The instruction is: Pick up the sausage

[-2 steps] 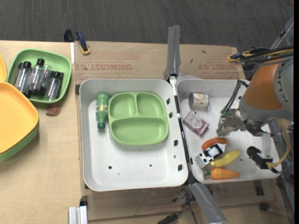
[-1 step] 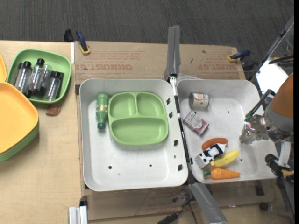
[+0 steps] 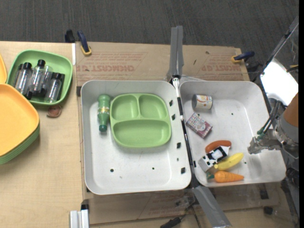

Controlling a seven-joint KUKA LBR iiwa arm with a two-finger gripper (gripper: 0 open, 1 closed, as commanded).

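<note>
The sausage [image 3: 218, 145] is a short red-orange link lying in the right bin [image 3: 237, 96], just above a black-and-white box [image 3: 214, 156]. My gripper [image 3: 256, 146] hangs at the right edge of that bin, about eighty pixels right of the sausage and apart from it. Its fingers point down-left over the bin floor with nothing seen between them.
Below the sausage lie a banana [image 3: 229, 161] and a carrot [image 3: 228, 176]. A small can [image 3: 203, 101] and a pink packet [image 3: 198, 125] sit further up the right bin. The left bin [image 3: 95, 175] holds a green divided plate [image 3: 140, 119] and a green bottle [image 3: 103, 112].
</note>
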